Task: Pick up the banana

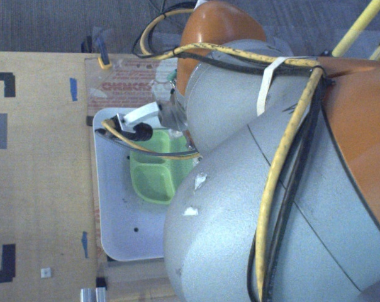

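A green dish point(153, 175) sits in the white bin point(114, 225) beneath the arm point(272, 181).

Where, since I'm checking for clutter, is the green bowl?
In the camera view the green bowl lies in the white bin left of centre, toward its upper half, its right side hidden under the grey arm.

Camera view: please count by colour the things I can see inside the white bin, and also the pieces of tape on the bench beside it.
Green: 1, a green dish in the white bin, partly covered by the arm.
Blue: 2, blue tape strips on the bench.
Total: 3
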Motion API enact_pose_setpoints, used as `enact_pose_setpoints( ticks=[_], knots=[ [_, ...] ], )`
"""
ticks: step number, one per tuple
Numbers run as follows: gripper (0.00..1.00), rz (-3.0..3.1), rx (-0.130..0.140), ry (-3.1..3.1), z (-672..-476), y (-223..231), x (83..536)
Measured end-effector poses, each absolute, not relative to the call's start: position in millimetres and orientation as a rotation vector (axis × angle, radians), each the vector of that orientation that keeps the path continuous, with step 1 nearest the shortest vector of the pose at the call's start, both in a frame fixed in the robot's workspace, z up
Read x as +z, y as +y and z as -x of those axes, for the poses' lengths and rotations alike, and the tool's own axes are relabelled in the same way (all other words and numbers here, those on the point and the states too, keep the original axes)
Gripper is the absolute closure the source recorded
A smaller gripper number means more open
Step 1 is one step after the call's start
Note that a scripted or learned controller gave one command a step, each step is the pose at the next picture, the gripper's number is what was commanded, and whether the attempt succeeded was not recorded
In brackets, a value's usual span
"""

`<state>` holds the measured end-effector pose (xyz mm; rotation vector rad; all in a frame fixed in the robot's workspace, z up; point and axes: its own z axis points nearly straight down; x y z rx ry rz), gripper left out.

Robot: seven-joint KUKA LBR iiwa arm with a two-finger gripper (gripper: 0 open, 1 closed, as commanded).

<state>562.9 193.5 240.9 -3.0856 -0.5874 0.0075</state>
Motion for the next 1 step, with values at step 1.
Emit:
enact_pose_setpoints(
  ticks=[1],
  knots=[
    [0.0,3.064,0.008,-0.69,-530.0,97.6,254.2]
  ],
)
